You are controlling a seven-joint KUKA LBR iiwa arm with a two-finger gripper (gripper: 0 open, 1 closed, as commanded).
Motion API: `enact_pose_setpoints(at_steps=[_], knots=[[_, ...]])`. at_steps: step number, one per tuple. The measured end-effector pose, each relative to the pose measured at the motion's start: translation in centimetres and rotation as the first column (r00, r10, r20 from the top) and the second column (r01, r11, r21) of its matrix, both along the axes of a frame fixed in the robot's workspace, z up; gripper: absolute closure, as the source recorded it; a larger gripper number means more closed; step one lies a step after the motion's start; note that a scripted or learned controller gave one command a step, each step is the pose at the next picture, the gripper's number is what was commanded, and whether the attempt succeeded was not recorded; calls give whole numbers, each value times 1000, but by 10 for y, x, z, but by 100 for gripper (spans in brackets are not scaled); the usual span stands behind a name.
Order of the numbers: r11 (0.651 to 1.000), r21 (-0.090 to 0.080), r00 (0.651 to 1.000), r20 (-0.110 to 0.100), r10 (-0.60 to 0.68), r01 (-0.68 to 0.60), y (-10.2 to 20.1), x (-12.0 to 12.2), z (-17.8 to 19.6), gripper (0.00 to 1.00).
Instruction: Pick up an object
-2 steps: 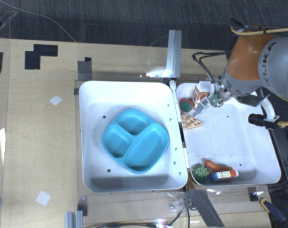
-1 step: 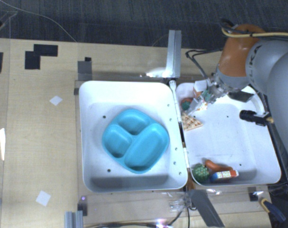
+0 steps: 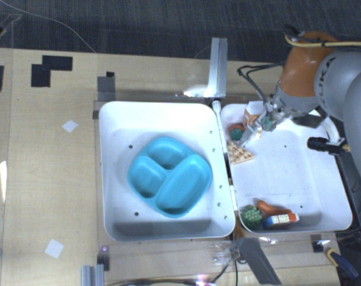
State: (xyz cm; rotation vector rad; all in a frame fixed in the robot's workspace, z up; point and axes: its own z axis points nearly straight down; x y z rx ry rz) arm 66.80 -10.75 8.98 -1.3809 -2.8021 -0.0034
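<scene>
My gripper reaches down into the far left corner of the right bin. Its tip hangs just right of a small green and orange ball and above a tan waffle-like piece. An orange and white item sits close against the gripper's upper side. Whether anything is held is not visible. Along the bin's near edge lie a green bumpy ball, an orange carrot-shaped piece and a small red and white bottle.
The left bin holds a blue divided plate. A metal post rises behind the wall between the bins. Black cables loop near the arm's wrist. The middle and right of the right bin are bare white floor.
</scene>
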Motion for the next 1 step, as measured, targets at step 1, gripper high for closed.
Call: enact_pose_setpoints(at_steps=[1], knots=[[1000, -1, 1000, -1, -1, 1, -1, -1, -2, 0]])
